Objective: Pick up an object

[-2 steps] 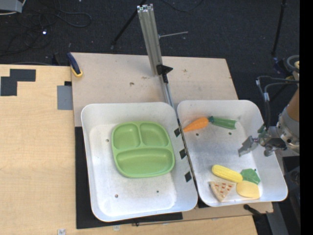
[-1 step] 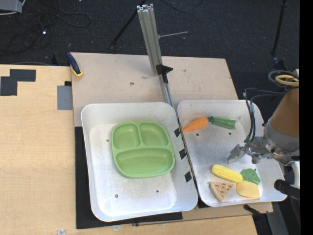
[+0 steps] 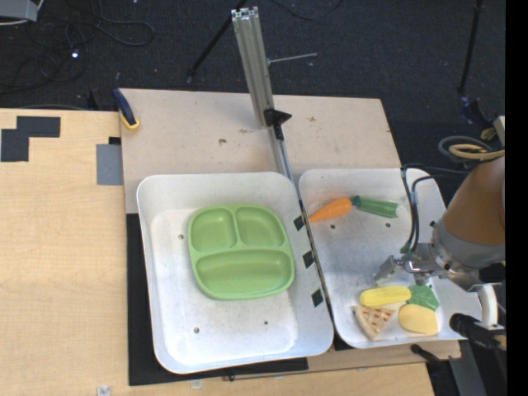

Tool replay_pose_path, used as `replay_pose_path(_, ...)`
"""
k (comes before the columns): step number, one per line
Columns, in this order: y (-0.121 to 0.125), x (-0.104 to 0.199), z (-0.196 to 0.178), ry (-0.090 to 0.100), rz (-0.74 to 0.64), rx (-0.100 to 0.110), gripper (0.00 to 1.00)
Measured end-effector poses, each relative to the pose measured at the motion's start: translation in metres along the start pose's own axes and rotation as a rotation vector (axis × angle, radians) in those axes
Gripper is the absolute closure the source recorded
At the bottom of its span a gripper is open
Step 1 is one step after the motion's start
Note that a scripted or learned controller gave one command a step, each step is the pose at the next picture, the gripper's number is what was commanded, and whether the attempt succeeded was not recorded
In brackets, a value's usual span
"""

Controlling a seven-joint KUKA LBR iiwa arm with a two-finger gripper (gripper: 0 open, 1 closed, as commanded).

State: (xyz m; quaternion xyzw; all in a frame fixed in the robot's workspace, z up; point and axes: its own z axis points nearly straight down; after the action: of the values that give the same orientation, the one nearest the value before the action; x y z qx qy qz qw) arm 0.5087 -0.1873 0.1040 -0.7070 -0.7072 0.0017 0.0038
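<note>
Camera view: the gripper point(image 3: 410, 268) hangs at the frame's right over the right bin point(image 3: 351, 184), fingers spread apart and gripping nothing, just above a toy corn cob point(image 3: 385, 295). A toy carrot point(image 3: 331, 210) lies upper left of it. The left bin point(image 3: 157, 196) holds 1 green divided plate point(image 3: 241, 251).

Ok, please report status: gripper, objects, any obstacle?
Gripper low in right bin, nothing seen held. Yellow corn just beside it. Carrot lies apart.

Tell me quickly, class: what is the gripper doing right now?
Gripper: low over the right bin, beside the yellow corn; jaws' state cannot be told.
</note>
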Motion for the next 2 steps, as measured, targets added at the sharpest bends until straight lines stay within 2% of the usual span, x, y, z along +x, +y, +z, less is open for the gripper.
replay_pose_path(1,0.001,-0.002,-0.013,-0.001,0.005,-0.004,1.0)
replay_pose_path(2,0.005,-0.004,-0.056,-0.004,-0.001,-0.009,1.0)
